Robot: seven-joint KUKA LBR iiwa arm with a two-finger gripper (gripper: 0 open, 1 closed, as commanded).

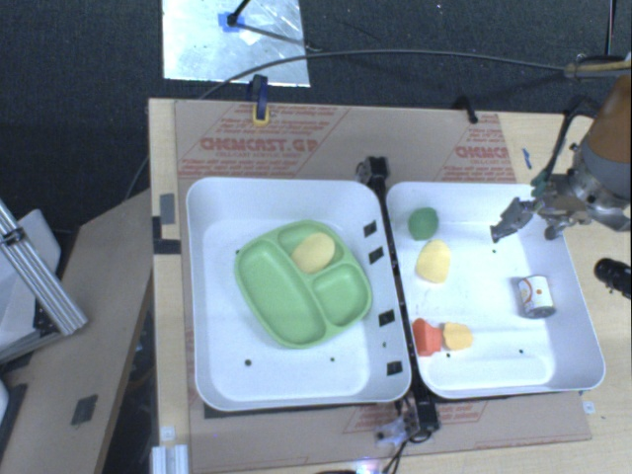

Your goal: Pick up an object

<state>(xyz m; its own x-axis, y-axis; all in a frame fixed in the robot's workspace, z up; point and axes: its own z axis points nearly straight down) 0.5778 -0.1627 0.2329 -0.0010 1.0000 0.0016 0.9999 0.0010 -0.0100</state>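
Overhead, end effector hovers empty; can lies below.

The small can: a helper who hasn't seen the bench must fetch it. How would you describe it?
Look in the right-hand white bin, near its right wall. The small can lies there on its side, apart from the rest. It alone is a white cylinder with red markings; its neighbours are soft-coloured toy foods.

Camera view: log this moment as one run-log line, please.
gripper: above right bin's far right, holding nothing | right bin: green ball, can | left bin: green tray
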